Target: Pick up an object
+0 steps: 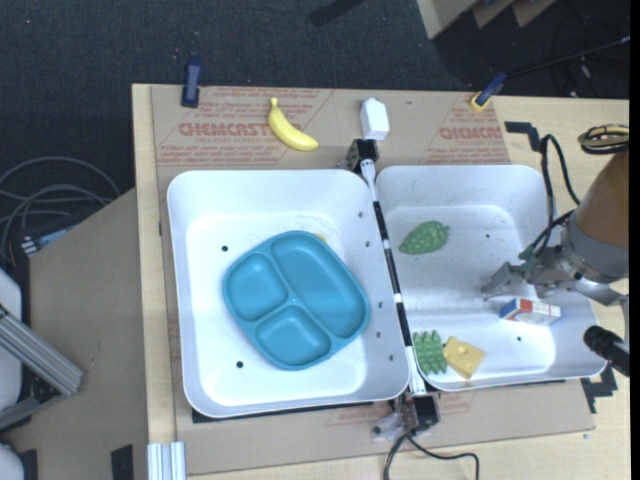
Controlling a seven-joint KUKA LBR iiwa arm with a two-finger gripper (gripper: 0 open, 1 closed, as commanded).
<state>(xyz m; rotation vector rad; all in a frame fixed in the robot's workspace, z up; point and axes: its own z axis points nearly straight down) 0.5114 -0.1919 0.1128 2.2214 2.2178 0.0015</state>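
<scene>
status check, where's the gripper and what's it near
Gripper low in right bin, just above small white box. Not seen holding anything. Green leaf and cheese wedge lie apart from it.

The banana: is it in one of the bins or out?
Out. The yellow banana lies on the cardboard behind the left bin, beyond its rim.

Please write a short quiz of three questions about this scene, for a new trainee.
1. True or false: the blue divided plate lies in the right bin.
2. Which object lies outside both bins? A) yellow banana B) green leaf-shaped toy C) yellow cheese wedge
3. Fill in: the gripper is just above the small red, white and ____ box.

Key: 1 false; 2 A; 3 blue.
</scene>
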